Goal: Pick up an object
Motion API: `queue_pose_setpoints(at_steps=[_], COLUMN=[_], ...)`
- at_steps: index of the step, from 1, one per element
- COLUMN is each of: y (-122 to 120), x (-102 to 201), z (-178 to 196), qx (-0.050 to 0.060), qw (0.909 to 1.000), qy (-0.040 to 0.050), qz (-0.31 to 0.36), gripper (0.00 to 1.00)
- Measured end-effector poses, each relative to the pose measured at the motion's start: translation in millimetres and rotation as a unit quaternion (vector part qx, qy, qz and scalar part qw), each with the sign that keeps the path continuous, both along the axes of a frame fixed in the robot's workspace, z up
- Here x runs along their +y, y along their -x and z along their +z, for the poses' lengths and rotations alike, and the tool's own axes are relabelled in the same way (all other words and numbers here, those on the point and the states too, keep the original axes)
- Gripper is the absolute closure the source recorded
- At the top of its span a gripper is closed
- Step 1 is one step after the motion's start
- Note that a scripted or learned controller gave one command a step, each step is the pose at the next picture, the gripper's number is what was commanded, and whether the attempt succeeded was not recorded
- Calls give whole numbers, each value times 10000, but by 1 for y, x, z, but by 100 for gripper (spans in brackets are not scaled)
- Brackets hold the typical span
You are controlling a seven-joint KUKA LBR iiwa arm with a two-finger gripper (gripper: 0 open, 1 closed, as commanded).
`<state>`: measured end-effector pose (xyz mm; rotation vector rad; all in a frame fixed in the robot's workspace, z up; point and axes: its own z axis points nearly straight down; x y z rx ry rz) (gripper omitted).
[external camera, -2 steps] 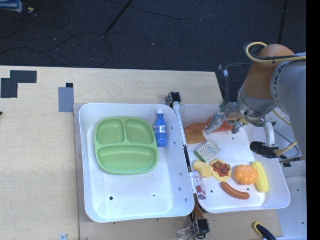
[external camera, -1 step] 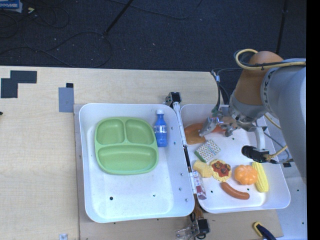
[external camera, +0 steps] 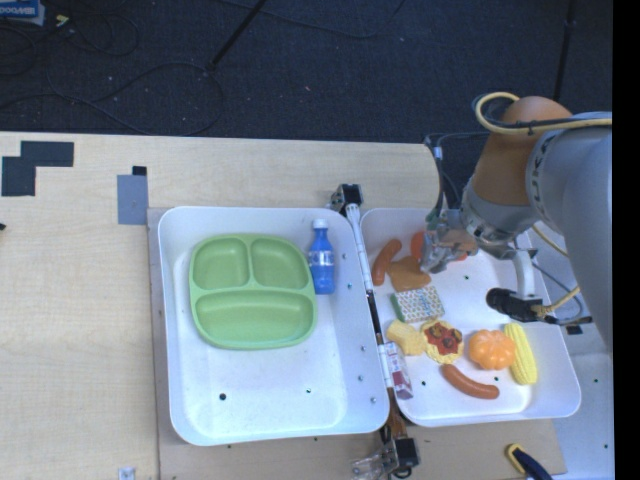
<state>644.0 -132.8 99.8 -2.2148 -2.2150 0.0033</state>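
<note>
While gripper (external camera: 437, 255) hovers over crowded toys (external camera: 408, 273), jaw state unclear, it may snag two or slip.

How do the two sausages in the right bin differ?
The upper sausage lies near the bin's top left, close to the gripper; the lower sausage lies near the bottom edge, below the orange. The upper one stands steeply on the diagonal and looks more orange; the lower one lies flatter and looks redder. Both are smooth, sausage-shaped toys.
</note>
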Motion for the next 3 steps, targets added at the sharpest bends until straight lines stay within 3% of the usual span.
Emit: queue_pose_setpoints(at_steps=[1,2,3], y=[0,-1,58], x=[0,26,35], z=[0,-8,-11], qx=[-2,-42,-34], qw=[10000,10000,10000], qy=[0,39,24], qz=[0,-9,-10], gripper=[0,0,0])
